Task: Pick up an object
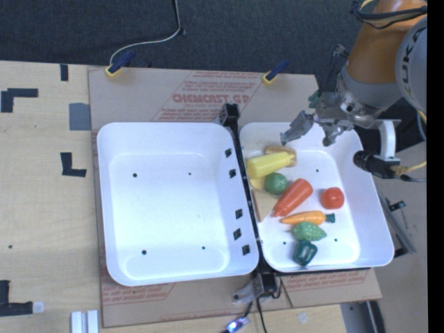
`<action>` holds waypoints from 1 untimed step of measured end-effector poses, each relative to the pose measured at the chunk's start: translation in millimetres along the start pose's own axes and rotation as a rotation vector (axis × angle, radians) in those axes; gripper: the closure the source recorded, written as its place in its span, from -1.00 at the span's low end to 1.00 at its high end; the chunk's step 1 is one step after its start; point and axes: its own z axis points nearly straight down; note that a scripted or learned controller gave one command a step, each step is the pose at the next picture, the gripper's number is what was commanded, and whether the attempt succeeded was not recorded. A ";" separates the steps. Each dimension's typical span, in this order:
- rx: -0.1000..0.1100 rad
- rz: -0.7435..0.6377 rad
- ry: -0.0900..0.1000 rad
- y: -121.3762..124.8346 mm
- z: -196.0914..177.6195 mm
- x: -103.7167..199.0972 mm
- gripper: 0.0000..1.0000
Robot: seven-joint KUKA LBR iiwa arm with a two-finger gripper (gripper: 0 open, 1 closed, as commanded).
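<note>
Hand (pixel 313 127) open above right bin (pixel 368 207); brown item (pixel 281 150) half-hidden behind corn (pixel 269 164).

A robot lab: a cardboard sheet (pixel 208 99) clamped to a workbench (pixel 41 186), two white bins (pixel 166 193), taped markers

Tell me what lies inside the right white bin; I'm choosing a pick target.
Inside the right white bin: a yellow plastic corn cob, green ball, two orange carrots, red tomato, two green vegetables. Whatever lies beneath them is covered.

The end effector (pixel 313 132) hangs low with fingers spread, holding nothing.
</note>
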 end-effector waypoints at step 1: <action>0.004 0.001 -0.002 -34.3 179.0 6.4 -1.00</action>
